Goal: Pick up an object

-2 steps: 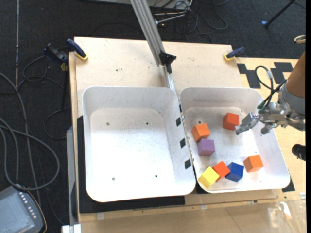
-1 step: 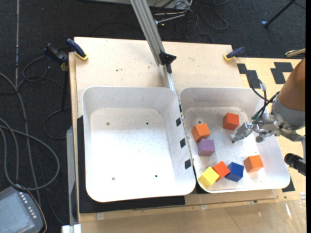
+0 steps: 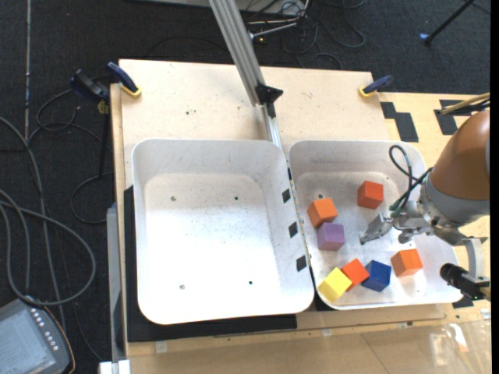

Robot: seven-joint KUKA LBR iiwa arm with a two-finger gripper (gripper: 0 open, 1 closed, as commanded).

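Observation:
Several small blocks lie in the right bin (image 3: 343, 156): an orange one (image 3: 322, 210), a purple one (image 3: 330, 236), a red one (image 3: 370, 194), a yellow one (image 3: 335, 284), a small orange-red one (image 3: 356, 270), a blue one (image 3: 376, 275) and another orange one (image 3: 406, 262). My gripper (image 3: 376, 231) hangs over the middle of this bin, reaching in from the right, between the purple block and the right-hand orange block. Its fingers look slightly spread, with nothing between them.
The left bin (image 3: 156, 162) sits beside the right one, their rims touching. A slanted metal pole (image 3: 238, 41) runs down to the junction of the bins. Clamps (image 3: 123, 80) hold the board's back corners. Cables lie on the dark floor around the bench.

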